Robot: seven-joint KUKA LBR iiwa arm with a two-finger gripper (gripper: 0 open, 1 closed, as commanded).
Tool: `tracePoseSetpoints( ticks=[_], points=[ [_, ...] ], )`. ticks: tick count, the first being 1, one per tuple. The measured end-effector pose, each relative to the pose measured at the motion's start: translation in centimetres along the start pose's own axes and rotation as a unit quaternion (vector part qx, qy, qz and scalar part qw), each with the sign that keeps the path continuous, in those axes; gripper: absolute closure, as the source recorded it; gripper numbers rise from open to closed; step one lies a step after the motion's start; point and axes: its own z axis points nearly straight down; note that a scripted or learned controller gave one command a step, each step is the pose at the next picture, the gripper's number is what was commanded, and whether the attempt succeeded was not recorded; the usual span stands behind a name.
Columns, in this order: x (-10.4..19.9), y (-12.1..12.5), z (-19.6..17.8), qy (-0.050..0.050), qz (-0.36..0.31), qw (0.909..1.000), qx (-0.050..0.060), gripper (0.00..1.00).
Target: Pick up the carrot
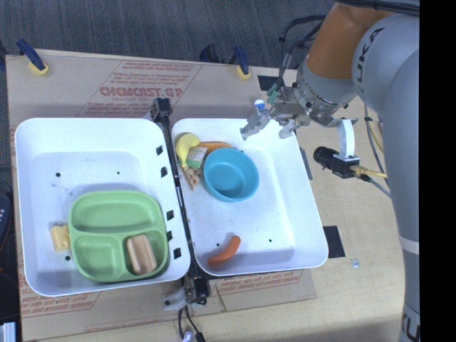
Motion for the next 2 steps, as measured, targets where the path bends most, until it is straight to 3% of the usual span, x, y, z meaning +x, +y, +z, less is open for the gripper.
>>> tracePoseSetpoints(
  ticks=[1,2],
  points=[
    [4.7,4.1,13.5,-0.002,-0.128,0.9917,-0.006,0.0],
    [4.1,4.5,14.7,-0.001,-0.035,0.9994,-0.007,0.0]
  ],
)
